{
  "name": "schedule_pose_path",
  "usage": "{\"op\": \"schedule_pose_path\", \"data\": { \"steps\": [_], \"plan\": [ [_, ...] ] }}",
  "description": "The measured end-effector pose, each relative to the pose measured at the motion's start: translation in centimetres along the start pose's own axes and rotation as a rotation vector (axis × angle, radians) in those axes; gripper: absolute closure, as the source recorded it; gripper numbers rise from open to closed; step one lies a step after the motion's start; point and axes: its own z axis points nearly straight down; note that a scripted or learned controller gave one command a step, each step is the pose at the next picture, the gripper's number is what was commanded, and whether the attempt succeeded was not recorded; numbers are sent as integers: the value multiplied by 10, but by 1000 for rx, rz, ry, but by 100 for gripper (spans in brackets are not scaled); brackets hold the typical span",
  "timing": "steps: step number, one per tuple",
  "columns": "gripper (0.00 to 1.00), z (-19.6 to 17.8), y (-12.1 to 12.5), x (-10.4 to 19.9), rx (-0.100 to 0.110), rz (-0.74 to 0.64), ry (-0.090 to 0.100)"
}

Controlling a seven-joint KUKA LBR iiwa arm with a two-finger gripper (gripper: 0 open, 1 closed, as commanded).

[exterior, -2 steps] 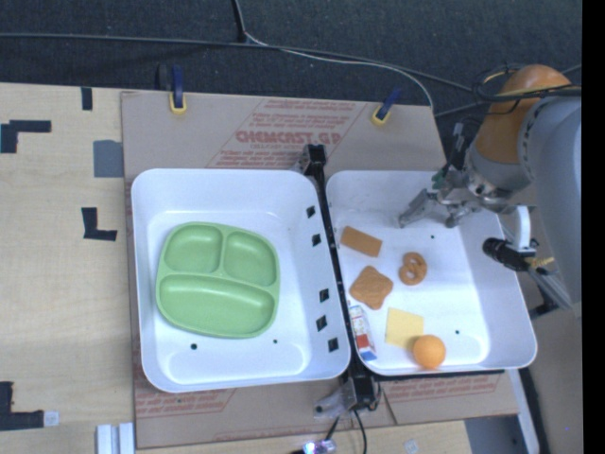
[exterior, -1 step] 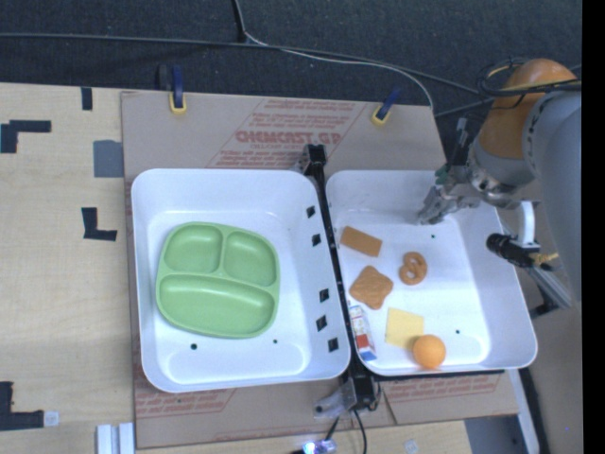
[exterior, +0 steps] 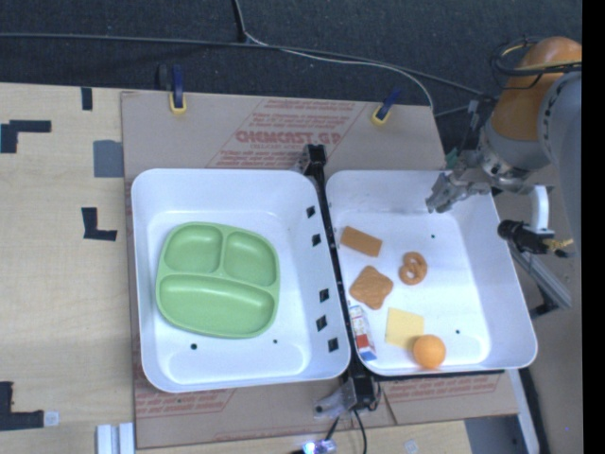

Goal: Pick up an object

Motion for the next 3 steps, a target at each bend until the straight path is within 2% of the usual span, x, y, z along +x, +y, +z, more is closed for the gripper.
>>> {"op": "schedule_pose_path", "data": {
  "steps": [2, 3],
  "plan": [
    [100, -113, -5, -4, -2, 0, -1],
    [100, -100, -12, 46, 6, -2, 1]
  ]
}}
